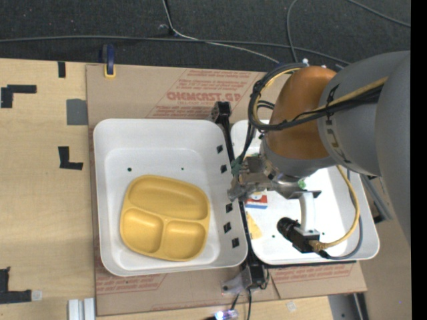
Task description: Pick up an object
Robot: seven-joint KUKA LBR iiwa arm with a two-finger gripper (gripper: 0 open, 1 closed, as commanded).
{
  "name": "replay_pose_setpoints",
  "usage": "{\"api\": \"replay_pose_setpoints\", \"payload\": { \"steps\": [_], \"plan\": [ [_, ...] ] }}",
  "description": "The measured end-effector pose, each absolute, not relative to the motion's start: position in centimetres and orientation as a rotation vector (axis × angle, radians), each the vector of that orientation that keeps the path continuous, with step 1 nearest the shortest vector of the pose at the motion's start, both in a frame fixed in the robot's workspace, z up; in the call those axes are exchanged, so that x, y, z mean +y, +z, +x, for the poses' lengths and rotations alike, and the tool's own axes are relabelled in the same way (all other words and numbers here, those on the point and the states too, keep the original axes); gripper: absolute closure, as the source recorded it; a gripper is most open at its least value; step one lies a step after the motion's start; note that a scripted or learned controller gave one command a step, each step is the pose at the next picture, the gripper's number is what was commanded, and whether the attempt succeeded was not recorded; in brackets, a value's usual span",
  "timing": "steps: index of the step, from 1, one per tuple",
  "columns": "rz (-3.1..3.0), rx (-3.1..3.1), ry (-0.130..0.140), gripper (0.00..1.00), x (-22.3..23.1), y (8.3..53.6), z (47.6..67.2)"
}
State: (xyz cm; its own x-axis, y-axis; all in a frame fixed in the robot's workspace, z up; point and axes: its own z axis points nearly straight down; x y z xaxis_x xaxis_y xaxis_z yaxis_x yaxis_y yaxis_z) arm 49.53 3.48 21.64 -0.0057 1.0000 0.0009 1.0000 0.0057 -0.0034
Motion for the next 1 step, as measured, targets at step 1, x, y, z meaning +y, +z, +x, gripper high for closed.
{"api": "replay_pose_setpoints", "payload": {
  "steps": [1],
  "plan": [
    [-2.213,-2.227,0.002,1.00,8.29,21.13,49.90]
  ]
}}
